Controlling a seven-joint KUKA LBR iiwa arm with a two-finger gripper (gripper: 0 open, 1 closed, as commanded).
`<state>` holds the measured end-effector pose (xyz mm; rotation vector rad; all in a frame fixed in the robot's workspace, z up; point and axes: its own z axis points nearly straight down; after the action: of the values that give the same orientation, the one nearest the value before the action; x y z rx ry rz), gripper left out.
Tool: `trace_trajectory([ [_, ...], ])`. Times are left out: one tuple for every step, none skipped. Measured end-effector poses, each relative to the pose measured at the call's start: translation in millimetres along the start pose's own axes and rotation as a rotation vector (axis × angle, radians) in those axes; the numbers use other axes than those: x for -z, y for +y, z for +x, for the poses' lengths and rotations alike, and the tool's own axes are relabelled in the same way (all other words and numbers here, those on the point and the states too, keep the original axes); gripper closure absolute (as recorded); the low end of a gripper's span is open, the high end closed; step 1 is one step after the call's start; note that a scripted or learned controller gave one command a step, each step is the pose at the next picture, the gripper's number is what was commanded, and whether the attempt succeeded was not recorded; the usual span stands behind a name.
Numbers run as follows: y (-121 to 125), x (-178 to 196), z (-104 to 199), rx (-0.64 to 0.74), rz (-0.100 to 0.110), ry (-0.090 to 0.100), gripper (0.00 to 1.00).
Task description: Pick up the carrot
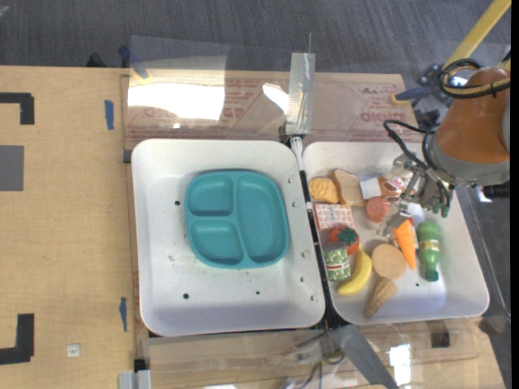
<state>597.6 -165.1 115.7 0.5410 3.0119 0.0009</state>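
Over on the left, the left bin point(154, 241) sits quiet with a teal divided plate point(238, 218) in the middle of it; nothing at stake there. Crossing the seam between the bins, things get crowded fast. In the right bin point(466, 294) there's a waffle-like cracker point(323, 189) and a slice of bread point(349, 186) at the top, a printed packet point(333, 215) and a strawberry point(345, 237) below them, then a banana point(358, 274) and an ice cream cone point(379, 296) toward the near rim.

And here's the target: the carrot point(405, 241), orange, lying lengthwise just right of a tan round disc point(388, 261) and pressed up beside a green bottle-shaped toy point(428, 250). The gripper point(409, 205) hovers right over the carrot's upper end, with a pink round piece point(377, 209) just to its left.

Whether the fingers are spread or clenched, I can't tell; cables and hardware blur together up there, and nothing is plainly seen between them.

So where's the danger? Neighbours, I'd say. The carrot is hemmed in on both sides, so a descending finger could land on the green toy or the disc instead of slipping alongside. Catch only the tapered end and it may well squirt out. A double grab with the green toy looks possible too.
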Motion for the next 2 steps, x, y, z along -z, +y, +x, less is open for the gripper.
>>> trace_trajectory([
  [-12, 1, 16, -0.176, 0.000, 0.000, 0.00],
  [0, 2, 35, -0.293, 0.008, -0.009, 0.00],
])
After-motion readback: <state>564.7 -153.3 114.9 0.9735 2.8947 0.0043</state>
